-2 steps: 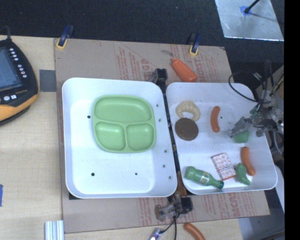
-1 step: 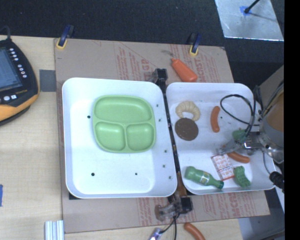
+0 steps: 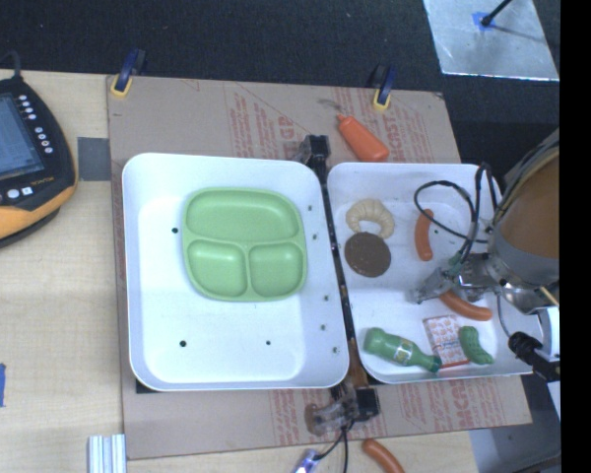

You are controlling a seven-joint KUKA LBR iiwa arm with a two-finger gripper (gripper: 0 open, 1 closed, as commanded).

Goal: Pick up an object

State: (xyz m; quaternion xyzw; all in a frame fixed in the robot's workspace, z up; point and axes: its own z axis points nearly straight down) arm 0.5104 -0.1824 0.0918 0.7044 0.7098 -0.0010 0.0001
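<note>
The right bin (image 3: 399, 172) holds a beige ring-shaped pastry (image 3: 371, 217), a brown disc (image 3: 367, 254), a red sausage (image 3: 424, 236), an orange sausage (image 3: 470, 308), a green bottle (image 3: 399, 349), a small printed packet (image 3: 440, 334) and a green vegetable piece (image 3: 476, 346). My gripper (image 3: 441, 286) hangs low over the right part of this bin, just above and left of the orange sausage. The arm's body hides the bin's right wall. I see nothing held in the gripper.
A green divided plate (image 3: 244, 241) lies in the left bin (image 3: 153, 294). An orange carrot-like toy (image 3: 361, 138) lies on the cardboard behind the bins, another orange piece (image 3: 384, 453) in front. A control pendant (image 3: 15, 161) sits far left.
</note>
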